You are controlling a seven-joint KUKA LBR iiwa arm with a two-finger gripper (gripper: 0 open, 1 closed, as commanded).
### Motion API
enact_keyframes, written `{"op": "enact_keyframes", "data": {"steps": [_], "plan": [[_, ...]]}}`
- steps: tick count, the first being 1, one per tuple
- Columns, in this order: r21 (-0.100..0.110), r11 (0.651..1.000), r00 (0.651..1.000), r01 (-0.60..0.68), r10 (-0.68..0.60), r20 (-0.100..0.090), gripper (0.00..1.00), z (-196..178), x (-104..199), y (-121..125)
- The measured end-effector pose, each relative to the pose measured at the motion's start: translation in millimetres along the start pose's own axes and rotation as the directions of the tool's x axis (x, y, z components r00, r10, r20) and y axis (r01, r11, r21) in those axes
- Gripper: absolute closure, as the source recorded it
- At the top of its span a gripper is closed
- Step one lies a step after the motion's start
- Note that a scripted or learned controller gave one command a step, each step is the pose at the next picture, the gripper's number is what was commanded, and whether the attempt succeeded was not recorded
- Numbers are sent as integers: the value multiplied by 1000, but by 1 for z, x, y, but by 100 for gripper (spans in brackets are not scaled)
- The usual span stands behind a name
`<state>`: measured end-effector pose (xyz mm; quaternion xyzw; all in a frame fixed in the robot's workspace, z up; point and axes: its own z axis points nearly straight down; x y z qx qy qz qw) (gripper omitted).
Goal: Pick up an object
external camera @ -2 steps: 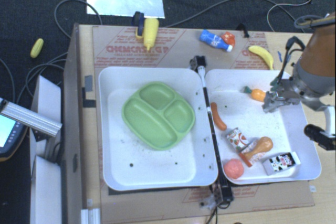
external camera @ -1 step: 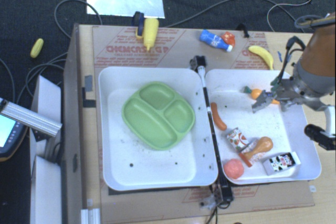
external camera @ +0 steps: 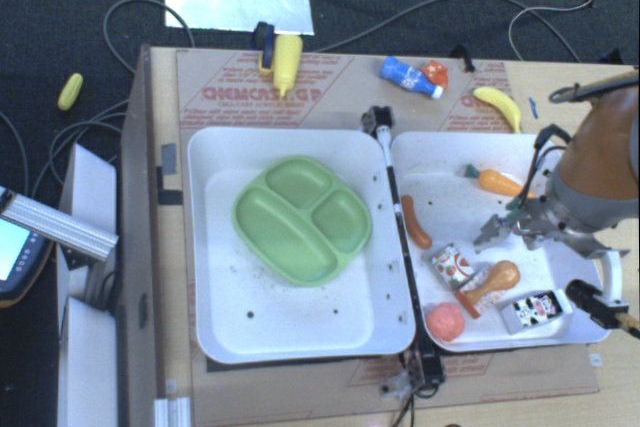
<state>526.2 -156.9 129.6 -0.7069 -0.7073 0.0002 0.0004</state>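
a tan drumstick toy (external camera: pixel 493 279) lies just below the gripper (external camera: pixel 497 231).

Cardboard-topped bench (external camera: pixel 330 80), two white bins (external camera: pixel 215 215), mustard bottle (external camera: pixel 286 61), banana (external camera: pixel 497 105)

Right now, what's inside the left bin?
A green divided plate lies in the left bin, its compartments bare. Whatever is under the plate is covered.

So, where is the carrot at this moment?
The carrot lies in the right bin, near its far edge, beyond the gripper and right of the red sausage.
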Motion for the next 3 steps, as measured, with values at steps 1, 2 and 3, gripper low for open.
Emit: {"op": "enact_keyframes", "data": {"steps": [1,2,3], "plan": [[-4,1000,1000,3,-3,1,0,22,-45,100],[-5,1000,1000,4,-4,2,0,44,-44,119],[-5,1000,1000,5,-5,0,0,44,-1,134]]}}
